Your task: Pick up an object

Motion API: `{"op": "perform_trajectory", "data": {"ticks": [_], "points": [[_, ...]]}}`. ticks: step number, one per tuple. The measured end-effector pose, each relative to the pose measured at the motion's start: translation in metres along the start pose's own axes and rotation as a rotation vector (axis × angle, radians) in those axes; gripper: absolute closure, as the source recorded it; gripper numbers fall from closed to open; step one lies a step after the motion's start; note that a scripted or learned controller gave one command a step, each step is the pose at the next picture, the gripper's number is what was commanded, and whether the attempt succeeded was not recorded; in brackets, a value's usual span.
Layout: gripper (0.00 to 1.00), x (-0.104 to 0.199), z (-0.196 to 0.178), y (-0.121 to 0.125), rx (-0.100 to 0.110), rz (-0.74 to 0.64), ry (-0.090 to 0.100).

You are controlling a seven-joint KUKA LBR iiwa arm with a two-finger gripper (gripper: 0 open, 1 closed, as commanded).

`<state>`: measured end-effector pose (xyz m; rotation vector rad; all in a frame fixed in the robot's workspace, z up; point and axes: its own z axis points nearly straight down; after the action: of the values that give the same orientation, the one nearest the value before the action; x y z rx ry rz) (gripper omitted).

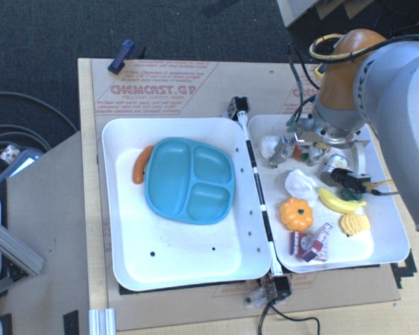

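My gripper [291, 149] is low over the far part of the right bin [387, 246], below the orange-banded wrist. A small white crumpled object [269, 147] lies just to its left, close to the bin's left wall. Nearer the camera lie a white lump [299, 183], an orange pumpkin [296, 214], a yellow banana [339, 201], a yellow bumpy piece [354, 223] and a red packet [310, 243]. I see nothing lifted off the bin floor.
The left bin [188, 257] holds a blue divided plate [190, 181] with an orange sausage-like piece [140, 165] at its left edge. A black clamp [238, 106] sits at the far end of the divider between the bins. The arm's grey body covers the right bin's far right corner.
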<state>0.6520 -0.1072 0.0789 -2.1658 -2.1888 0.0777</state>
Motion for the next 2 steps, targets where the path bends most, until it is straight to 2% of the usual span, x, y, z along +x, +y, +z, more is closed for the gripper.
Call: {"op": "perform_trajectory", "data": {"ticks": [1,2], "points": [[0.00,0.0044,0.0000,-0.0005,-0.001,0.005,-0.006],[0.00,0.0036,0.0000,-0.0004,-0.001,0.004,-0.005]]}}
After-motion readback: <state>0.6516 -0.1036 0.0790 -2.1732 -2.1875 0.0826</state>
